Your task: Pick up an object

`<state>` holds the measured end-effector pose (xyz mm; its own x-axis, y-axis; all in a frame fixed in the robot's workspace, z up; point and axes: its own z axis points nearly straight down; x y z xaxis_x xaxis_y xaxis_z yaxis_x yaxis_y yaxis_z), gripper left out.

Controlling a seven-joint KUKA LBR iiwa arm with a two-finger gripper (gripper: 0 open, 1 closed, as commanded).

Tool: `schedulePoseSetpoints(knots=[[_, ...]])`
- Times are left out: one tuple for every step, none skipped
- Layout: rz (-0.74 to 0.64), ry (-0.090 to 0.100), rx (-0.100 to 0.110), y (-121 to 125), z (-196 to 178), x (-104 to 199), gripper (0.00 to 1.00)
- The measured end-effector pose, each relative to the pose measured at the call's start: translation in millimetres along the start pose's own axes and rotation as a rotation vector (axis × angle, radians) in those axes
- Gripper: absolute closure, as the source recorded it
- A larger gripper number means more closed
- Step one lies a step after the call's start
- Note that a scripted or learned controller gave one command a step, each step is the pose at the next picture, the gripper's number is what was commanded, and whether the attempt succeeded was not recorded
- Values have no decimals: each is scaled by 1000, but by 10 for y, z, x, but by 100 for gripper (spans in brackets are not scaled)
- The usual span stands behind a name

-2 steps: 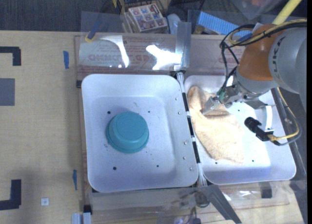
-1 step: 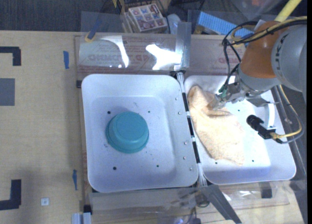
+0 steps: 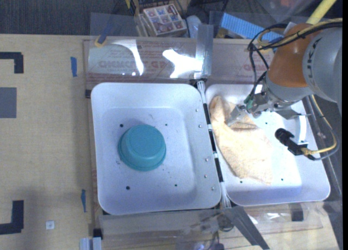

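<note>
The claw (image 3: 237, 116) hangs low over the right bin (image 3: 312, 189), its slim grey fingers slanting down and to the left from the orange-banded wrist. The tips sit right on the upper part of a tan cloth (image 3: 244, 148), where the fabric bunches into a small raised fold. From where I stand the fingers look close together with the fold at their tips, but the view is too blurred there to tell whether cloth is really pinched between them or only touched, so I cannot tell if the claw is clenched or released.

The cloth is a pale, sandy, towel-like rag with a rough, nubbly surface. It starts just above and left of the claw, near the bin's left wall, and spreads away below and to the right of the tips in a long, loose, flattened sheet that reaches toward the bin's lower floor. It lies limp and creased, wider below the claw than beside it.

Just right of the claw and a little lower, a black fitting (image 3: 288, 140) with a cable hangs off the arm over the bin floor.

Well to the left of the claw, across the wall between the bins, a teal bowl (image 3: 142, 147) sits upside down in the middle of the left bin (image 3: 109, 102), apart from everything else. A few dark specks dot that bin's floor around it.
</note>
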<state>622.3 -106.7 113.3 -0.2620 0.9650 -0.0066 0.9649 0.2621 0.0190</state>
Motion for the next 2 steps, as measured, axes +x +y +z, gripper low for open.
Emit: schedulePoseSetpoints(knots=[[5,1,8,135,225,36,0],[5,0,1,157,108,39,100]])
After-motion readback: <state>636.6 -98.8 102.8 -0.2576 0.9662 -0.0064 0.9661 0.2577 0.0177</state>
